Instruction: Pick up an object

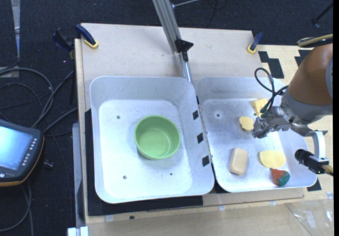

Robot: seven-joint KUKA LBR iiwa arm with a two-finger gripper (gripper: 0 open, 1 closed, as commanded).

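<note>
Seemingly, the small yellow soft-looking piece beside the gripper would be pinched across its middle; finger state cannot be told.

The arm is seen reaching in from the right, its orange band uppermost and the grey wrist section below it. The gripper is carried at the arm's left end, pointed downward and leftward. A black cable is looped above the gripper and is run back toward the wrist.
</note>
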